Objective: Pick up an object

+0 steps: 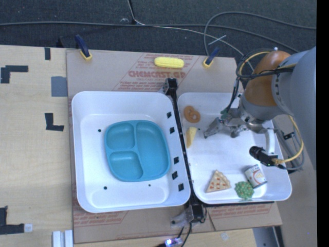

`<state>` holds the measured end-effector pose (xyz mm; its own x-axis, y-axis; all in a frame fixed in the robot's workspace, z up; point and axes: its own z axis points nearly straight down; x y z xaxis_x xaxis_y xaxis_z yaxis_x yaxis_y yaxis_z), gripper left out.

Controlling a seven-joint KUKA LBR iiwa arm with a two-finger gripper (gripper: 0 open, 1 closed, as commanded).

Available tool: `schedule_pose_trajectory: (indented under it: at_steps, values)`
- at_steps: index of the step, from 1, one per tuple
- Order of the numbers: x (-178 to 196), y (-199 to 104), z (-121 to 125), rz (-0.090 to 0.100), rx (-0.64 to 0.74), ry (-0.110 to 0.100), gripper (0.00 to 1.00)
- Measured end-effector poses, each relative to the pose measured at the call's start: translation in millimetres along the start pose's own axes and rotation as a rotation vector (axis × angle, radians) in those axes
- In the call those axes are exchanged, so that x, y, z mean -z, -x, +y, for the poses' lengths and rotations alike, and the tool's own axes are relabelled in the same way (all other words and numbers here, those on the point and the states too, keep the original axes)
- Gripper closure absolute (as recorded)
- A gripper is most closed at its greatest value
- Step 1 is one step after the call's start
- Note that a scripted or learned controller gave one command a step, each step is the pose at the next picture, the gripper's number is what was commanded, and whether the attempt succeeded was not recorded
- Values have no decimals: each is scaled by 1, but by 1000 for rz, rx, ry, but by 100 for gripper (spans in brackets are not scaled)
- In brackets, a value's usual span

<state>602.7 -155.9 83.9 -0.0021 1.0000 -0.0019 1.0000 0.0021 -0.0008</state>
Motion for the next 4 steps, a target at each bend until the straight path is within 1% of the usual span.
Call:
schedule_pose_trajectory:
  at_steps: [1, 2, 3, 4]
  values:
    - [12, 0, 1, -2, 0, 4, 100]
    - [73, -6, 6, 1, 0, 5, 100]
    - [120, -2, 15, 1, -1, 5, 100]
    - [173, -2, 16, 1, -1, 5, 100]
